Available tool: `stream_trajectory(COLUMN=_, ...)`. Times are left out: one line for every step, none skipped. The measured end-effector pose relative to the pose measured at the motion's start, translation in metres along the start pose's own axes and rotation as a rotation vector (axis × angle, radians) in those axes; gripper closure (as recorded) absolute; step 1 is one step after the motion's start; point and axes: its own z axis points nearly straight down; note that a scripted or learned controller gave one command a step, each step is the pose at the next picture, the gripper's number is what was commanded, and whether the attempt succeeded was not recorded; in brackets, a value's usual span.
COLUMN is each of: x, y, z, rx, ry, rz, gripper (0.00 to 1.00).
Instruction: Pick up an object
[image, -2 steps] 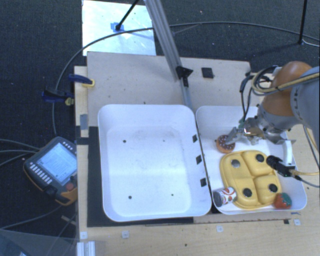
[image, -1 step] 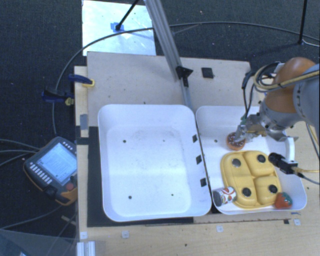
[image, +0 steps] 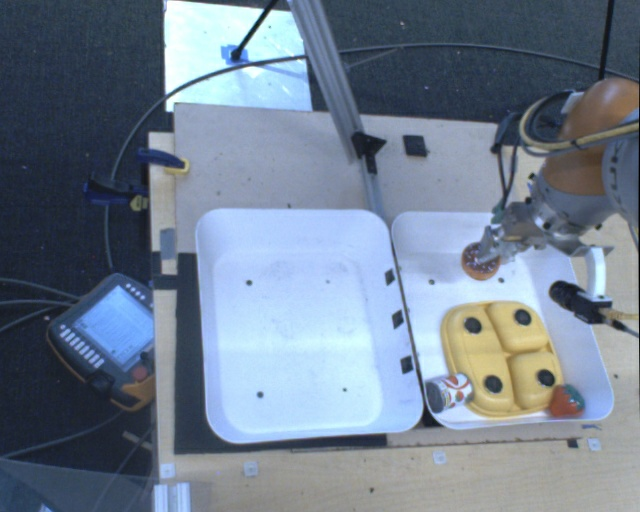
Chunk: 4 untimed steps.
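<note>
At the near rim of the right bin (image: 600, 405), around six o'clock within it, a small can (image: 449, 392) lies on its side against the yellow four-pocket tray (image: 500, 358), and a red strawberry-like toy (image: 567, 402) sits at the tray's five o'clock corner. Up toward eleven o'clock from the tray, a small round brown object (image: 480, 263) rests on the bin floor, and the gripper (image: 491, 250) is right over it, the arm (image: 585, 160) slanting in from two o'clock. Whether the fingers are spread or closed I cannot tell, since the wrist body covers them from this angle; nothing shows the brown piece lifted or pinched. It seems the likely target, being directly under the tool and well apart from the clutter at the near edge. To do this step well, the tool should be centred so the fingers straddle the round piece evenly, descend until they reach its sides rather than its top, close fully, and lift straight up. An off-centre close would probably just nudge it across the smooth floor. The left bin (image: 230, 400) lies at nine o'clock.
</note>
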Motion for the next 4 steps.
stream_trajectory(x=0.002, y=0.003, z=-0.044, rx=0.001, ry=0.000, rz=0.000, gripper=1.00)
stream_trajectory(x=-0.003, y=0.004, z=-0.089, rx=0.000, ry=-0.001, rz=0.000, gripper=1.00)
stream_trajectory(x=0.060, y=-0.004, z=-0.083, rx=0.006, ry=0.002, rz=-0.005, gripper=1.00)
stream_trajectory(x=0.102, y=-0.012, z=-0.082, rx=0.007, ry=0.001, rz=-0.002, gripper=1.00)
